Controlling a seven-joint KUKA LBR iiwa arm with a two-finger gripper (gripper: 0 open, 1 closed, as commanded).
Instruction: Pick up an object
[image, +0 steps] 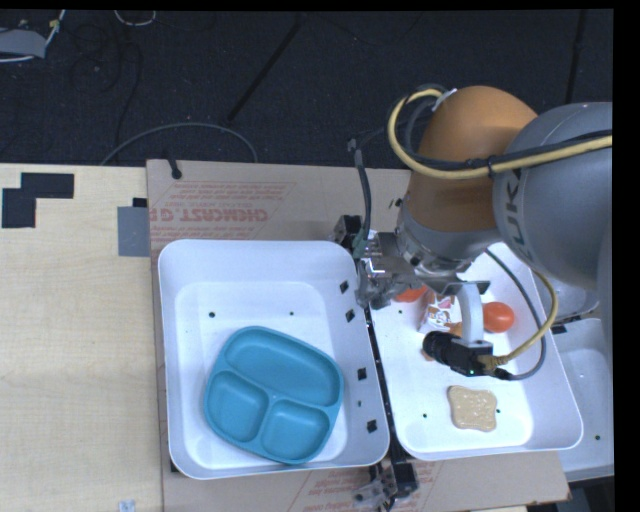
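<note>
The arm (540, 190) reaches in from the right of the frame and stands over the upper part of the right bin (420, 405). The tool (380, 278) sits at the upper left corner of that bin, close to the wall shared with the left bin (250, 250). Whether the tool is wide or narrow cannot be told from this view, and nothing is seen held in it.

Position of the objects relative to the tool:
- A white and red packet (440, 313) lies just right of the tool, partly under the wrist.
- An orange-red ball (499, 317) lies right of the packet, near it, at mid-height of the right bin.
- A small orange-red piece (408, 294) shows between the tool and the packet; most of it is hidden by the wrist, so its shape cannot be told.
- A tan toast-shaped piece (471, 408) lies flat in the lower part of the right bin, well apart from the tool, below and to its right.
- A blue divided plate (272, 395) lies in the lower half of the left bin, well apart from the tool, below and to its left.

Count: two white bins; one packet; one ball; one toast-shaped piece; one plate with three compartments; one partly hidden orange-red piece.

Both bins rest on a cardboard sheet (215, 212) with red print, which lies on the pale worktop (70, 350).
</note>
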